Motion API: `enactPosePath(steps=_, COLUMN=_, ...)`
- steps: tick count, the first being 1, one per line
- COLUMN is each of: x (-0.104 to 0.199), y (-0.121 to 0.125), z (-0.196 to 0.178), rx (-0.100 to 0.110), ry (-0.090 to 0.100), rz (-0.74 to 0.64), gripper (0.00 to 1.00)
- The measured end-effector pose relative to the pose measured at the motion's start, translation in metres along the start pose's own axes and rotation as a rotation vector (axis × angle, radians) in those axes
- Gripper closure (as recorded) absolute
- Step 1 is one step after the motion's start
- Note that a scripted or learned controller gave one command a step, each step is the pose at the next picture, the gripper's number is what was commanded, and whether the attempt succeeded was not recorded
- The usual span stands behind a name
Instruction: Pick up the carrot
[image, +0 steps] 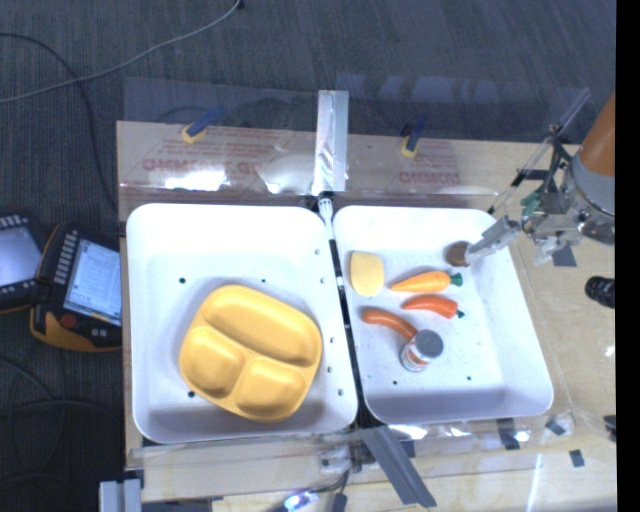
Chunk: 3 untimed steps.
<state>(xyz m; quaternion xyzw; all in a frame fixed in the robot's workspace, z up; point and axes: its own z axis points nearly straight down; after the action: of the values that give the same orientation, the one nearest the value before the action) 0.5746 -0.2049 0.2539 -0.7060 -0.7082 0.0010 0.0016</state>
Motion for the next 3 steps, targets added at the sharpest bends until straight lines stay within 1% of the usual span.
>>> enactPosePath(steps=1, x=0.043, y=0.011, z=0.162, rx=-0.001, ry=0.0, rz=-0.205, gripper=0.0)
enactPosePath(steps=2, x=0.044, y=0.012, z=0.154, rx=-0.002, ry=0.003, rz=-0.205, gripper=1.0)
enactPosePath(steps=3, x=0.14, y=0.054, z=0.073, rx=0.001, ry=-0.002, rz=0.103, gripper=1.0)
